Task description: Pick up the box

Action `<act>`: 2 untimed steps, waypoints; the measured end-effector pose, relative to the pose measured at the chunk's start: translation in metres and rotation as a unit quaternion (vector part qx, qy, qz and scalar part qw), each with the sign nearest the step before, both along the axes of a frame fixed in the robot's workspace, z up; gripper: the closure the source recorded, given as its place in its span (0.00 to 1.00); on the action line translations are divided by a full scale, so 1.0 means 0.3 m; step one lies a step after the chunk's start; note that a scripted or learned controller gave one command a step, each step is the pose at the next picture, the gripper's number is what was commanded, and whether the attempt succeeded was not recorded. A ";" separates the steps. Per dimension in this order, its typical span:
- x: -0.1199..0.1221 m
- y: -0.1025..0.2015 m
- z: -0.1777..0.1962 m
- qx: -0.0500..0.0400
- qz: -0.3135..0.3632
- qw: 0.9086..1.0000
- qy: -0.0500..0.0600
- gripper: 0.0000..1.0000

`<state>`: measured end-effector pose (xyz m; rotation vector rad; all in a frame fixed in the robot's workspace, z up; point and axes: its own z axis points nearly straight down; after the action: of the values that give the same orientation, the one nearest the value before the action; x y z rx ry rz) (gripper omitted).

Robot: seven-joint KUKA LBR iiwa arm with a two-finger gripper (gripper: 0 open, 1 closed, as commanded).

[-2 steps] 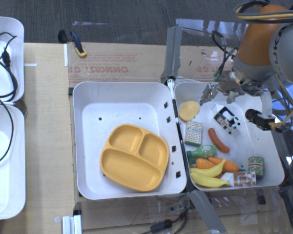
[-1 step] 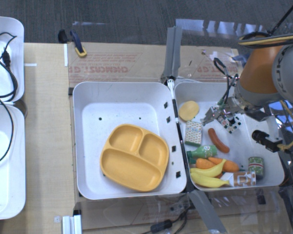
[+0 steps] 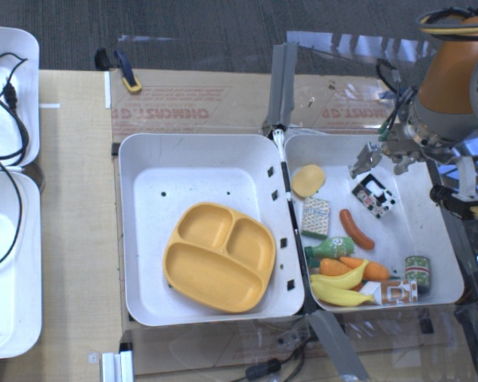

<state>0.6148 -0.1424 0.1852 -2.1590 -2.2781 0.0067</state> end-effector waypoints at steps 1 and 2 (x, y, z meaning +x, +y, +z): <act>0.000 0.000 -0.001 0.000 0.000 1.000 0.000 0.00; -0.146 0.072 -0.238 0.001 0.027 1.000 0.002 0.00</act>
<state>0.5710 -0.1207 0.1139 -2.0945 -2.3316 0.0083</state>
